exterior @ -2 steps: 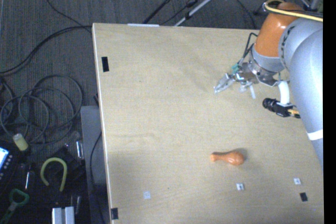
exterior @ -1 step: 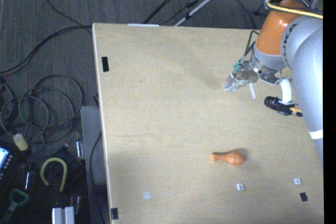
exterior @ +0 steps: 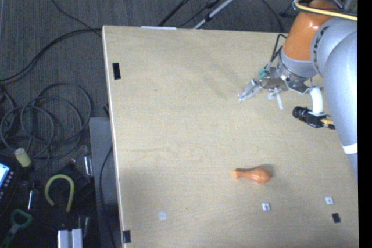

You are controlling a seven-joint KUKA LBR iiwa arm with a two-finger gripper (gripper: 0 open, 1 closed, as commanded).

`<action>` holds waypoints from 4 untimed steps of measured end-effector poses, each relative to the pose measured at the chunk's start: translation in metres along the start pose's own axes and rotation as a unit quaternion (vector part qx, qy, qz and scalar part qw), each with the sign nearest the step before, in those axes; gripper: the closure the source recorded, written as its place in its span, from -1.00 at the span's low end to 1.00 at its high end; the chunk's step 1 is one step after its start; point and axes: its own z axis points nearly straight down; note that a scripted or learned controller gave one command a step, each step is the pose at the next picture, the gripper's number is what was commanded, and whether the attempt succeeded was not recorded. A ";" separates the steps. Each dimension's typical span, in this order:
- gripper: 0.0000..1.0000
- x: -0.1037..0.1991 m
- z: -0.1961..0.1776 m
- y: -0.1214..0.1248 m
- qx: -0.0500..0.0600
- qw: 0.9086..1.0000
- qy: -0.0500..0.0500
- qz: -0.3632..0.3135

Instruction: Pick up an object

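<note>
- Nearest, along the lower edge of the tan surface (exterior: 174, 125), small markers lie flat: a pale square (exterior: 265, 206) at about 5 o'clock, another pale one (exterior: 329, 201) further right, and a dark one (exterior: 335, 218) just below it.
- Just above these, at roughly 5 o'clock from the surface's middle, lies the task's thing, an orange gourd (exterior: 254, 174). It rests on its side, its narrow neck pointing to 9 o'clock and its round bulb to 3 o'clock, with bare surface all around it.
- Further back, at about 2 o'clock, the tool (exterior: 256, 89) hangs over the surface, well apart from the gourd. Its pale fingers (exterior: 247, 93) point toward 8 o'clock; they are blurred, and I cannot tell whether they are spread or pressed together. Nothing shows between them.
- Behind the tool, the grey arm (exterior: 340, 84) with its orange band (exterior: 305, 35) comes in from 3 o'clock.
- A black mark (exterior: 116, 71) sits near the surface's far left edge, at 10 o'clock.
- On the dark floor beyond and to the left lie looped cables (exterior: 46, 119).
</note>
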 end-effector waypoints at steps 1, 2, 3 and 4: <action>-1.00 -0.029 -0.077 -0.004 0.000 0.998 0.004 0.067; -1.00 -0.003 0.010 0.000 -0.002 0.994 0.004 -0.105; -1.00 0.069 0.008 0.009 -0.004 0.962 0.005 -0.272; 1.00 0.071 -0.001 0.010 -0.006 0.962 0.007 -0.272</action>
